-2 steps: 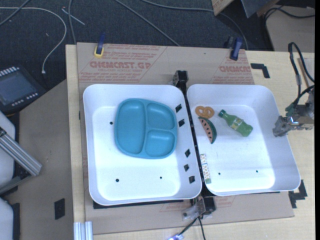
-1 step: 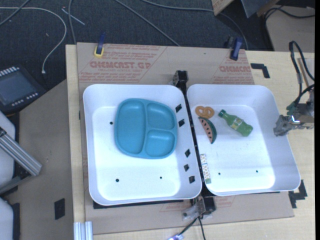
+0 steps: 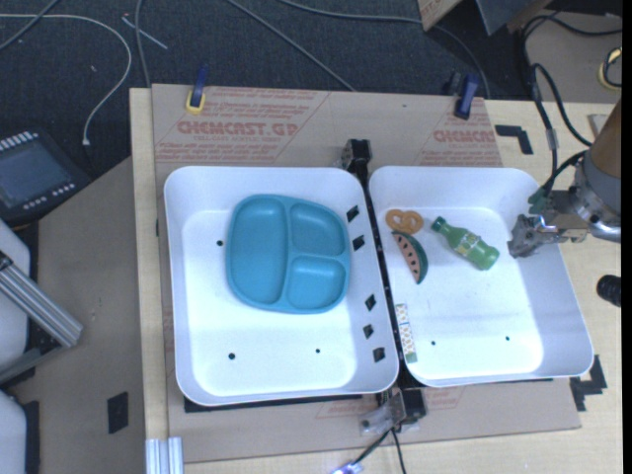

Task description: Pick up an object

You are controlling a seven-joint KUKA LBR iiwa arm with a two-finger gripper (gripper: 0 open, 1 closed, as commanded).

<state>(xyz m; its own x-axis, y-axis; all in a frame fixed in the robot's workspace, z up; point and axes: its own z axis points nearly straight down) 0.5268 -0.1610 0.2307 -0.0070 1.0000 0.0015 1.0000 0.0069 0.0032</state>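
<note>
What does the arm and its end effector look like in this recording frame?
A small part of the arm enters at the right edge: a rounded grey metallic wrist segment. The end effector is a compact grey and dark metal assembly with a small green spot near its top. A dark cable loops along beside the wrist.

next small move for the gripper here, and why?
Probably shift the gripper toward the green bottle, the nearest item in the right bin. The gripper sits at that bin's right wall with nothing visibly between its fingers, while the bottle, pretzel and watermelon slice lie untouched further left.
</note>
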